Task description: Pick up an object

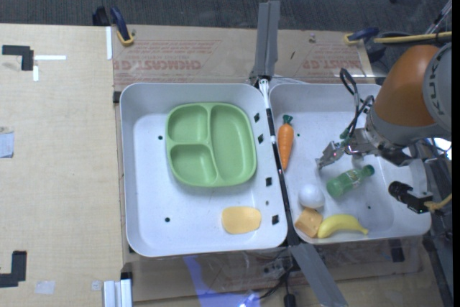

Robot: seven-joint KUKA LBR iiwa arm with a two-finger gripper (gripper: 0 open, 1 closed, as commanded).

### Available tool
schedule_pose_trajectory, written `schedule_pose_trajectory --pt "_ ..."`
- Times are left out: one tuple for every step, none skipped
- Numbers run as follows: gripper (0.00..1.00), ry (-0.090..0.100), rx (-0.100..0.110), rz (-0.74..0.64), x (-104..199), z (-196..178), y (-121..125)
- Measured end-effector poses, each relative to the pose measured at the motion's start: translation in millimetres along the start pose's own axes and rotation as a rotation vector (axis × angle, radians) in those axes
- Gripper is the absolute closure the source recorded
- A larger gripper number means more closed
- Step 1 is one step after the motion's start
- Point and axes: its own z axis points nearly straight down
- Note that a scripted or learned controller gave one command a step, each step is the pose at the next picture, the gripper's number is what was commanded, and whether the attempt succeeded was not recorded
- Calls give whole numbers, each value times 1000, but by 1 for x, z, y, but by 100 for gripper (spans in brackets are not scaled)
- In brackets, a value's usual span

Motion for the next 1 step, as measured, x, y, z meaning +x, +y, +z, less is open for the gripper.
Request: schedule_pose_trajectory --pt "0 1 2 -70 31 1 -44"
